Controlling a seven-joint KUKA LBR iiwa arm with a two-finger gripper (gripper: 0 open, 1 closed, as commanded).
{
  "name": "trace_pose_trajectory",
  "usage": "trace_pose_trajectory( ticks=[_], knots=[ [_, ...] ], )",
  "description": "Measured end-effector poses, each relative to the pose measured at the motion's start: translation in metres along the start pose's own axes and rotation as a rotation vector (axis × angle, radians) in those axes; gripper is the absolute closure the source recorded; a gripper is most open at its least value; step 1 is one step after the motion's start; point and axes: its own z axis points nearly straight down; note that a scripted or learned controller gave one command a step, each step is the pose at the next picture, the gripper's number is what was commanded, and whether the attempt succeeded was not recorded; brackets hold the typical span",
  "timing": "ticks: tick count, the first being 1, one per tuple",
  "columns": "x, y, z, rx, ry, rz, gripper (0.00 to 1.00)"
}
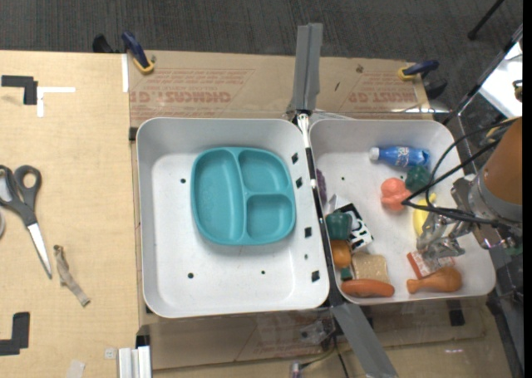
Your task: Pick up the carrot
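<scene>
In the right bin (391,129), the carrot (367,288) lies crosswise; fingers' (438,239) state unclear.

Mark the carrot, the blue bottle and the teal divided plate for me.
carrot (367,288): camera view, middle of its orange body, at the right bin's near wall.
blue bottle (402,154): camera view, middle of its blue body, right bin's far side.
teal divided plate (218,200): camera view, floor of its large compartment, left bin.
</scene>
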Motion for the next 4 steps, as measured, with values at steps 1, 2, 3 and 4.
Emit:
trace_pose_trajectory(
  ticks=[1, 2, 3, 4],
  knots=[
    [-0.018, -0.009, 0.006, 0.001, 0.010, -0.561, 1.00],
    [-0.040, -0.018, 0.007, -0.005, 0.010, -1.079, 1.00],
    [-0.116, -0.035, 0.017, -0.013, 0.014, -1.253, 1.00],
    [-0.171, 0.040, 0.019, -0.018, 0.013, -1.433, 1.00]
  ],
)
